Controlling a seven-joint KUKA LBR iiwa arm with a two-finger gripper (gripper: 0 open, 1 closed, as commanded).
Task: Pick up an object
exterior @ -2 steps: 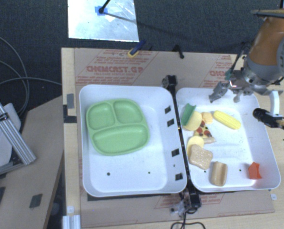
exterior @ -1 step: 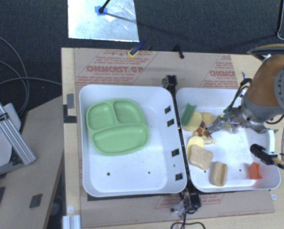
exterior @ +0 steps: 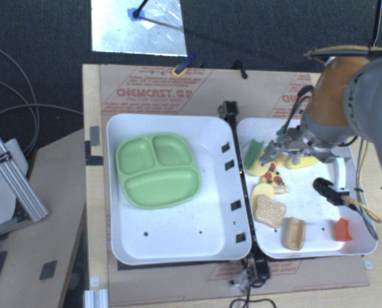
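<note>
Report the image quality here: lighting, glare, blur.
Camera view: even, soft lighting; glare on the shiny sheet at the top; the white bins look slightly washed out; the arm is soft-edged, and the gripper is too small and murky to read.

We see two bins side by side on the desk [exterior: 146, 85]. In the left bin [exterior: 178, 236] a divided plate [exterior: 157, 170] lies toward its left half. The right bin [exterior: 313, 242] holds the small things: a pepper [exterior: 252, 153] at its left wall, a slice of toast [exterior: 270, 211] nearer us, a bread roll [exterior: 294, 233] just right of the toast, and a small block [exterior: 342, 230] near the right corner. The end effector [exterior: 274, 151] hangs over the bin's far left part, beside the pepper.
</note>
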